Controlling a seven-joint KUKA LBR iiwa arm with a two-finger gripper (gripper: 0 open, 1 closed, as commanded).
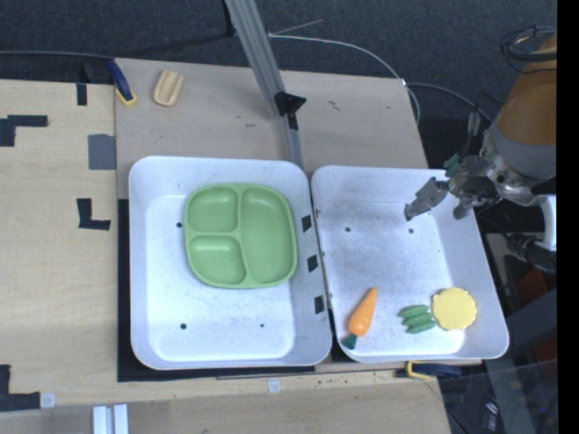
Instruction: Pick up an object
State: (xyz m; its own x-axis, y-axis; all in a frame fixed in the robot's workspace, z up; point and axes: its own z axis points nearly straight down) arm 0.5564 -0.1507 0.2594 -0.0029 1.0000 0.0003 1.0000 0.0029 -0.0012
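In the right bin (470,242), the toy carrot (363,311) lies near the front wall, tilted with its orange tip pointing away from that wall and its green end down at the bin's front-left corner. Further along the same front wall, toward the bin's right side, sits a yellow toy pineapple (453,308) with its green leaves (416,316) pointing toward the carrot. The gripper (437,198) hangs over the far right part of this bin, well apart from both toys, its two dark fingers spread with nothing between them. The grey arm reaches in across the bin's right rim, its wrist angled down and toward the bin's middle. Beside it, the left bin (149,269) holds a green divided plate (242,235).
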